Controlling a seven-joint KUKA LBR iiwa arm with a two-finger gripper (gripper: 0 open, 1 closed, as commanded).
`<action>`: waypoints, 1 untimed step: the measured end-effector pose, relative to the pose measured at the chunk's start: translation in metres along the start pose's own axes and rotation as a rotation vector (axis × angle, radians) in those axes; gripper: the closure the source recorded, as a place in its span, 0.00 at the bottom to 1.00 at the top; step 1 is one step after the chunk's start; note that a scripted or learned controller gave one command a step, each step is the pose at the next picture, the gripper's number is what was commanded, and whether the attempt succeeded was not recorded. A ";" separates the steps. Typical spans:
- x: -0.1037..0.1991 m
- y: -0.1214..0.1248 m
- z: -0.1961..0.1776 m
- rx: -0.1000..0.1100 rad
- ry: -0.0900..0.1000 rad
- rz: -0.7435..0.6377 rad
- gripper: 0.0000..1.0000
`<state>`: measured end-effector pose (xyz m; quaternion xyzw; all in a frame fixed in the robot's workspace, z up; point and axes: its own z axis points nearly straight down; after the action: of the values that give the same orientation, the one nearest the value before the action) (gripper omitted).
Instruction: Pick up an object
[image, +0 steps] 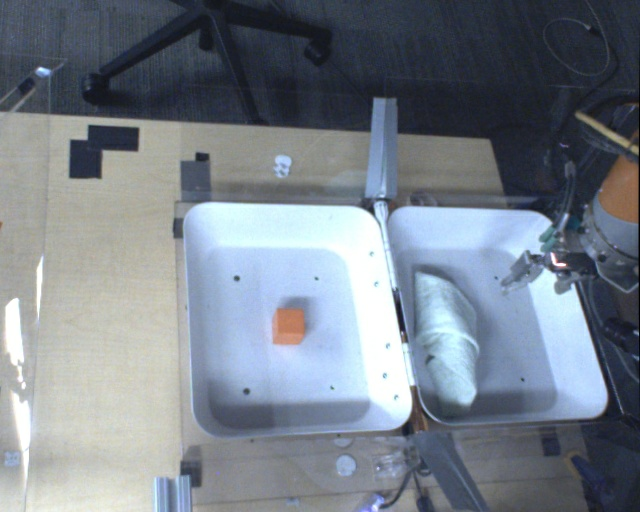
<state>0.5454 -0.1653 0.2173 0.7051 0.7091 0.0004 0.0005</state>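
Observation:
A small orange cube (289, 326) lies near the middle of the left bin (215, 260). A pale rolled cloth bundle (445, 336) lies lengthwise along the left side of the right bin (560, 390). My gripper (542, 276) hangs over the upper right part of the right bin, to the right of the bundle and apart from it. Its fingers (518, 274) are spread open with nothing between them.
A grey metal post (381, 150) stands at the back between the two bins. Black tape marks (100, 148) lie on the wooden bench at the far left. The legs of an office chair (215, 40) spread over the dark floor behind the bench.

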 end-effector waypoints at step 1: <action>0.011 0.065 0.129 -0.009 -0.002 0.108 0.00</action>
<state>0.6106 -0.1540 0.0883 0.7423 0.6700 0.0029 0.0043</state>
